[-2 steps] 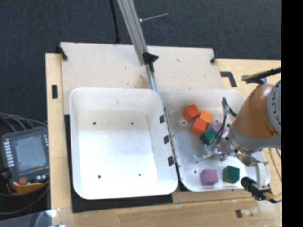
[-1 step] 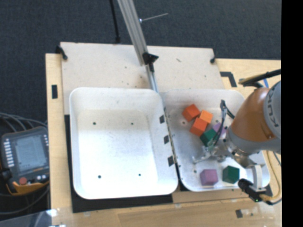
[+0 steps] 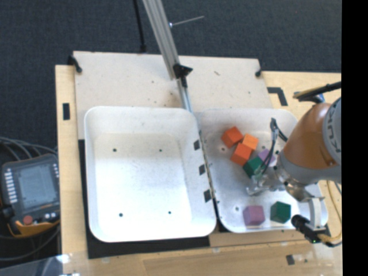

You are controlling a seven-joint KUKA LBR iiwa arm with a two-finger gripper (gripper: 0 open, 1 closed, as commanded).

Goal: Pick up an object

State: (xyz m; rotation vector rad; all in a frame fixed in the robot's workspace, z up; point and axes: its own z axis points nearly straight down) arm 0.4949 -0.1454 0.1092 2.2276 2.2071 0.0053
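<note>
Right bin [image 3: 230, 226]: three orange blocks [image 3: 242, 144] clustered at the far side, dark green cube [image 3: 252, 166] touching the nearest of them, a purple piece partly hidden just right. Near edge: matte purple cube [image 3: 253, 215] beside green cube [image 3: 280, 211]. Left bin [image 3: 92, 154] smooth white plastic, speckled. Claw [image 3: 257, 184] low just near of the dark green cube; opening: cannot tell. Aluminium pole [image 3: 164, 36] at the far side of the counter [image 3: 66, 96].

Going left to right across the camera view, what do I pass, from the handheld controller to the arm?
Handheld controller → left bin → right bin → purple block → green block → arm. The orange blocks and the dark green one bunch together near the tool, so I leave them unordered.
</note>
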